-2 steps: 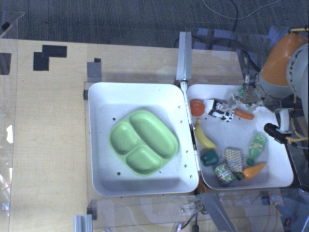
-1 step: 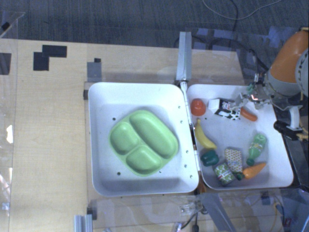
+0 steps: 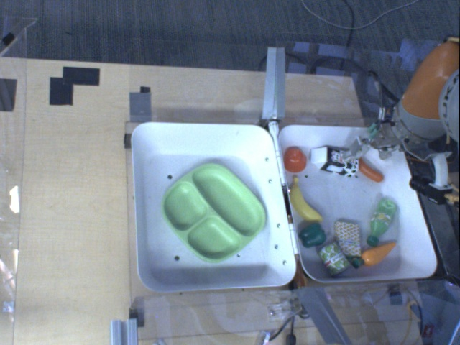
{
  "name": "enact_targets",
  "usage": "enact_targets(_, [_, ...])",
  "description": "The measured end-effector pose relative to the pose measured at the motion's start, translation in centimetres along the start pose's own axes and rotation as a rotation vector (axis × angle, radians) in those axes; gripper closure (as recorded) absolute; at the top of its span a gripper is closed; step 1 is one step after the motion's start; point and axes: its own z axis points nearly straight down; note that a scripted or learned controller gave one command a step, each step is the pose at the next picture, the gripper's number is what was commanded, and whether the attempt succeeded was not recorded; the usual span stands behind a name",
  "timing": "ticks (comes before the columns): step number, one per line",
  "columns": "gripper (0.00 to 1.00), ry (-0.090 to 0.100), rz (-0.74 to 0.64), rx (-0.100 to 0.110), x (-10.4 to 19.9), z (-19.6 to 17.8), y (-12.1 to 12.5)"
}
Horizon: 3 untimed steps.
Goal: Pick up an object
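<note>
Hovering my pincer over the back right part of the right bin, coming in from the right edge. Can't tell finger state from this angle: too small, cluttered.

Right under or beside the tip: black-and-white carton, lying flat. Contact with it unclear. Small orange carrot just right of the carton, near my wrist.

Further out in the same bin: red tomato at the back left corner, near the divider. Yellow banana below it, running along the left wall. Dark green pepper at the banana's lower end. Patterned pouch just right of that, green can at the front, touching or nearly touching the pouch. Green bottle toward the right wall, tilted. Second orange carrot below the bottle, near the front.

Left bin: one green divided tray, three compartments, sitting at a slant mid-bin.

Both bins side by side on the wooden bench.
</note>
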Motion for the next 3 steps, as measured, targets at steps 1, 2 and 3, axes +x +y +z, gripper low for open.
enact_targets(1, [0.00, -0.005, -0.021, -0.013, 0.2, -0.2, -2.1])
enact_targets(2, [0.00, -0.002, -0.083, -0.002, 0.0, -0.1, -1.2])
enact_targets(3, [0.00, -0.003, -0.136, 0.000, -0.2, 0.0, -0.1])
